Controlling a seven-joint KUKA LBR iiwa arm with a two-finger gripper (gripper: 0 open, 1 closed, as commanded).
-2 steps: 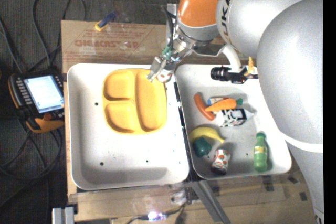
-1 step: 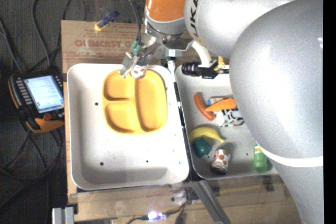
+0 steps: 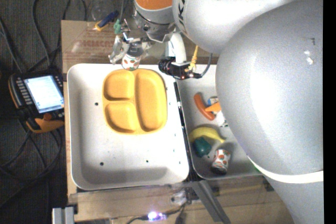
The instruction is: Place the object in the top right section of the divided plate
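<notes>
gripper: gripper pinches a small white object with red spots, carried over the bin's far rim
plate: yellow divided plate just below gripper, in left bin
step: judged mid-carry, not released
right bin: leftover items, well off from gripper

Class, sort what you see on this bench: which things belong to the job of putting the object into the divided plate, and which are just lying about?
Belong to the job:
gripper
small spotted object at its tip
yellow divided plate

Just lying about:
orange tool
banana
teal block
spotted cup
handheld screen
</notes>
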